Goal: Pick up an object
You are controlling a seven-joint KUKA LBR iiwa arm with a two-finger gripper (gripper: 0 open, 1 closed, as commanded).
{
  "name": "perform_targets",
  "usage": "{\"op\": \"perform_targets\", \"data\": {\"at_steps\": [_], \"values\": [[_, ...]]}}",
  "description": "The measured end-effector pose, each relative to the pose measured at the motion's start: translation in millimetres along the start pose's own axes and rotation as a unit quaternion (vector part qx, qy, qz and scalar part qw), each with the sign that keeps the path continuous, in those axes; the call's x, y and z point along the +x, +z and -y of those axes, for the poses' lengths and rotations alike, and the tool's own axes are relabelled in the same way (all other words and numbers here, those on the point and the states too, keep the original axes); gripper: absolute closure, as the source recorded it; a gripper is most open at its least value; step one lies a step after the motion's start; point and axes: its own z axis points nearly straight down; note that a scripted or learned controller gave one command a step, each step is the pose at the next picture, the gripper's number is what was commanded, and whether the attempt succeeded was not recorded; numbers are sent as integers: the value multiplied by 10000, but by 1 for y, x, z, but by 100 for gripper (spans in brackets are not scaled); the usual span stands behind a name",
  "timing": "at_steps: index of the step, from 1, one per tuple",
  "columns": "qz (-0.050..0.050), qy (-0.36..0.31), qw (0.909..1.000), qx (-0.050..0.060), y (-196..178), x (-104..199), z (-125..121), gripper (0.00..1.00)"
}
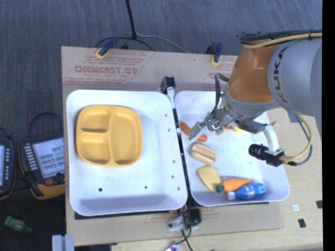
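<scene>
gripper: low in right bin, finger state cannot be told
objects: hot dog, carrot unlifted
pick: not yet done

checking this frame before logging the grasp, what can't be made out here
- Hand: small and blurred in the camera view; whether it grips anything is unclear.
- Small orange piece: partly covered by the hand, identity unclear.
- Right bin: far corner hidden by the arm.

Grey carpet floor surrounds a cardboard-topped bench; black cable at 12 o'clock.
</scene>
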Motion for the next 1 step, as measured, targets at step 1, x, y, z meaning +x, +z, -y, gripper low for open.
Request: {"op": "perform_targets", "data": {"at_steps": [1], "values": [[0,0,10000,0,0,0,0,0]]}}
